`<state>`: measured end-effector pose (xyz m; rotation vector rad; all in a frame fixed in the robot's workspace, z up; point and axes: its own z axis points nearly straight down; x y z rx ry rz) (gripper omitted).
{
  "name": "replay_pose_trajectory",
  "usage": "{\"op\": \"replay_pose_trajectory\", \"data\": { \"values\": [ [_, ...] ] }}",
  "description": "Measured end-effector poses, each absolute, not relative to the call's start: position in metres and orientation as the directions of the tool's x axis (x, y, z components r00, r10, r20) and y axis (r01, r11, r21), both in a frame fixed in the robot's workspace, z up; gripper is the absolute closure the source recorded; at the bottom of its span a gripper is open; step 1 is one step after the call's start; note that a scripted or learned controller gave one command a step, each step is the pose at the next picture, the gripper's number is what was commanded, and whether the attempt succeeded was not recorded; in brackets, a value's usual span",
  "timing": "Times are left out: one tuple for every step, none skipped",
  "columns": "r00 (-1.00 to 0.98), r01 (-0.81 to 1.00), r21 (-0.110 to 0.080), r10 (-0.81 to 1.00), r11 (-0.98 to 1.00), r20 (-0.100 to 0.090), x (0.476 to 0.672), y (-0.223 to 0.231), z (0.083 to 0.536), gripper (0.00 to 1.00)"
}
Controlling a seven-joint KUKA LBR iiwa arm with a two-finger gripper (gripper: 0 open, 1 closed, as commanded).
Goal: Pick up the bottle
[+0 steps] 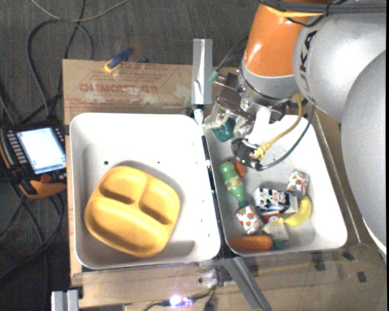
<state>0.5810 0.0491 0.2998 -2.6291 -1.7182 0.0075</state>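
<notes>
Landmark for all positions: the right bin [324,173], which carries the loose objects.

At its near wall lies a red-orange sausage-shaped item [251,243]. Just behind it a small red-and-white can [248,218], a printed carton [274,200], a second small carton [298,181] and a banana [300,214] sit crowded together, several touching. I judge this crowding to be the reason a grasp here needs a narrow approach.

The bottle [231,180], green, lies on its side near the bin's left wall, about midway along it, its lower end just beside the can. An orange piece [240,168] touches its upper right side.

My gripper [230,123] hangs over the far left corner of the same bin, beyond the bottle and apart from it. A teal object [223,131] shows just below my wrist; I cannot tell whether it is gripped. I also cannot tell how my gripper is set.

Left of the right bin, the neighbouring bin [84,135] carries a yellow divided tray [133,209].
</notes>
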Motion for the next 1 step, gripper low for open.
{"op": "replay_pose_trajectory", "data": {
  "values": [
    [0.699, 0.715, -0.003, 0.715, -0.699, -0.006, 0.5382, 0.0461, 0.2839, 1.00]
  ]
}}
